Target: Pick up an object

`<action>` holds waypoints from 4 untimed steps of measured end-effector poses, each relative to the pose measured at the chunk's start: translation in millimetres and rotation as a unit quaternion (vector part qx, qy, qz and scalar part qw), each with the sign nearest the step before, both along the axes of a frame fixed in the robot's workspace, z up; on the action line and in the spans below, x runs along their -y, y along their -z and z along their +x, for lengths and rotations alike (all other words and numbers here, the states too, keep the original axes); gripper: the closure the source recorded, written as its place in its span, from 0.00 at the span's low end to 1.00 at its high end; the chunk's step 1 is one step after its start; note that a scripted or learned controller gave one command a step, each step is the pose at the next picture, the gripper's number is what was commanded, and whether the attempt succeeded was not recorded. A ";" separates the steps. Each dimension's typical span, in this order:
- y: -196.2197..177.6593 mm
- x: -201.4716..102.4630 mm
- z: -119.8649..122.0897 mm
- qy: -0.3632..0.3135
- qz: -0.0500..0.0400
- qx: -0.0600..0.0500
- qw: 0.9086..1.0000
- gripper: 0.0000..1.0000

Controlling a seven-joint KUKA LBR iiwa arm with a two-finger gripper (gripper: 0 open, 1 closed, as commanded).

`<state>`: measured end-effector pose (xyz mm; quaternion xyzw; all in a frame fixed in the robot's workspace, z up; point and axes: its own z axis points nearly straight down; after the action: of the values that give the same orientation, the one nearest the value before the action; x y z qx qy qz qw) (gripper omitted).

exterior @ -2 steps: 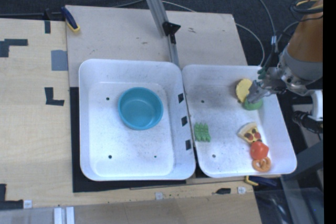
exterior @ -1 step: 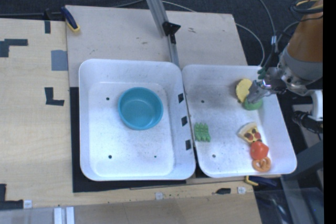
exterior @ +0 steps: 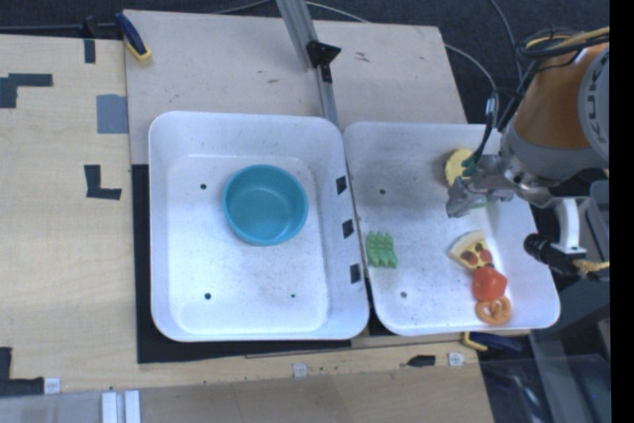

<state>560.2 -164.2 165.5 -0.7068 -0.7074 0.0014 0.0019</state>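
Camera view has my pincer (exterior: pixel 461 205) in the right bin (exterior: pixel 416 302), yellow piece (exterior: pixel 457 163) just beyond; can't tell its state.

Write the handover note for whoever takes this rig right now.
Gripper: low over the right bin, beside the yellow object; nothing seen held.
Right bin: green toy, pizza-slice toy, red tomato-like toy, orange pretzel-like piece.
Left bin: blue bowl.
Done: no pick evident.
Left: grasp one object and lift it.
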 end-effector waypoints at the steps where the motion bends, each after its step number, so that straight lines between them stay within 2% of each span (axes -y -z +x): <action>1: 59.4 -6.4 -6.5 0.000 0.000 0.000 1.000 0.00; 2: 74.6 -6.3 -5.6 0.000 -0.001 0.004 1.000 0.00; 3: 64.6 -6.5 -5.5 0.000 -0.001 0.004 1.000 1.00; 4: 10.2 1.6 1.2 0.000 -0.001 0.004 1.000 1.00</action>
<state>561.4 -165.9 155.3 -0.7071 -0.7072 -0.0010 -0.0016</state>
